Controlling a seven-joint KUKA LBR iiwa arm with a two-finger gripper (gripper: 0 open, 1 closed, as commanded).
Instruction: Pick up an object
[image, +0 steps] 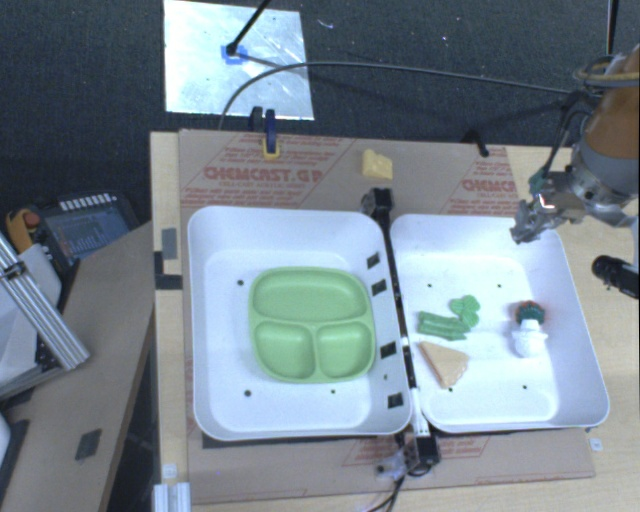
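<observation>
Arm (605, 150): grey metal body w/ orange band near wrist, thin dark cable alongside. Gripper (527, 228) end was dark, w/ small teal and red spots.

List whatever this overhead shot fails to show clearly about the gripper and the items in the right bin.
- Gripper: small and blurred at the right bin's far corner; finger state unreadable.
- Arm: cut off by the right edge.
- White item: too small to identify.
- Green pieces: blurred together; count unclear.

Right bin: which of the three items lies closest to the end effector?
The small white piece with the green-and-red top, nearest the bin's right wall below the end effector.
</observation>
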